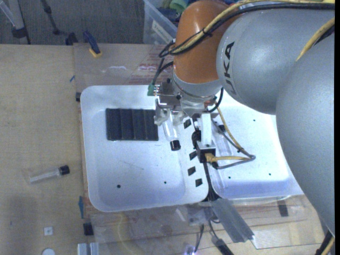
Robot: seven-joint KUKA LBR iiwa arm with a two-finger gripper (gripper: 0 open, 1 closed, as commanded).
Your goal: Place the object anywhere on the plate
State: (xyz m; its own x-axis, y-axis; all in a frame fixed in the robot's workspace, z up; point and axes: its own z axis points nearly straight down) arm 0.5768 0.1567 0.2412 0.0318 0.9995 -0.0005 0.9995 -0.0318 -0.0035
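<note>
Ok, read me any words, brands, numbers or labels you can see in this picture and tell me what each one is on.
"KA": black letters running down the grey arm, the rest hidden behind the orange band.
Paper label on the clear storage tub behind the bench: too blurred to read.
No print on the white bins or the black ridged plate.

**Dark ribbed plate lies flat in the left bin**

The plate (132,124) is a black, rectangular slab with lengthwise ridges dividing it into about four strips. It lies flat on the white floor of the left bin (106,190), in that bin's upper half. Its right end reaches just beside the gripper (171,133), on the gripper's left. No object for placing can be made out near the gripper.
</note>
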